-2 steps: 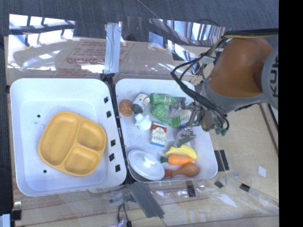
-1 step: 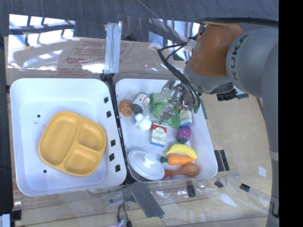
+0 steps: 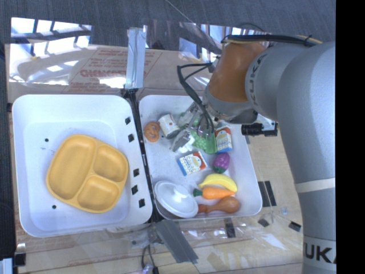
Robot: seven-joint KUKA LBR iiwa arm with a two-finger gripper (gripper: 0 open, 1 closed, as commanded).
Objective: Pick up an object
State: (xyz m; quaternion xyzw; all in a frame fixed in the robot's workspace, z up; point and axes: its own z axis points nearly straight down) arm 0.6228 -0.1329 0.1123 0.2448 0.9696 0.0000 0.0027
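We take the right bin (image 3: 251, 176) as our landmark. The left bin (image 3: 28, 153) sits touching its left wall and carries a yellow divided tray (image 3: 85, 173) with three compartments, lying flat.

Inside the right bin we note, near its upper left corner, a small brown pretzel-shaped toy (image 3: 151, 131) and just beside it a white carton (image 3: 167, 123); its print is too small to read. Near the bin's middle lies a small blue-and-white packet (image 3: 191, 162) with a coloured picture on its face, lettering not legible. At the upper right lies a white-and-red carton (image 3: 223, 140) with a green item (image 3: 206, 142) touching its left side. Below these sits a purple toy (image 3: 221, 161), then a yellow banana (image 3: 218, 181), an orange carrot (image 3: 215, 193) and a brown drumstick-shaped piece (image 3: 219, 205), stacked close together toward the bin's lower right. A white bowl (image 3: 175, 198) rests in the lower left corner.

The tool (image 3: 183, 137) hangs over the bin's upper middle, between the white carton and the green item. We cannot tell whether its fingers are spread or closed, and we see nothing gripped.

Behind the bin, flattened cardboard (image 3: 108, 67) bears red printing, unreadable. On the arm (image 3: 296, 96), at the lower right of the bin, we read the letters "UK".
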